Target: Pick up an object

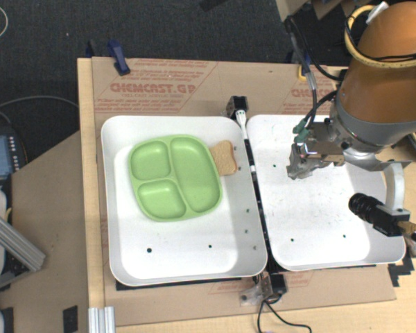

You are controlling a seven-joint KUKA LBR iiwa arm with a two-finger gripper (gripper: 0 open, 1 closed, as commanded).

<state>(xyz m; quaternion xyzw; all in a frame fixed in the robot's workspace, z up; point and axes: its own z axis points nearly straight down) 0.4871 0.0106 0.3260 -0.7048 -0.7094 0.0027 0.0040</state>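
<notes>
- The end effector (306,159) hangs over the right bin (333,248), near that bin's far-left part, on the table's right half.
- Whether it is spread or pressed together I cannot tell; the wrist hardware hides that from above, and nothing shows pinched in it.
- The things worth picking lie in the left bin (125,255): a green plate (175,177) with three compartments, towards the bin's far side, and a tan sponge (224,157) touching the plate's right rim, close to the ridge where the two bins meet.
- The step in hand, as I judge it, is choosing a target and bringing the arm (381,82) over it, since nothing graspable shows beneath the end effector where it now hangs.
- The sponge looks the better choice: small, soft and nearest the arm.
- To do it well, cross the ridge between the bins with height to spare, centre over the sponge, and turn the wrist so one side of the grip does not land on the plate's rim.
- Descend straight and close gently; a soft block should give a little and hold.
- The plate is broad and shallow, so a rim pinch would likely slip.
</notes>
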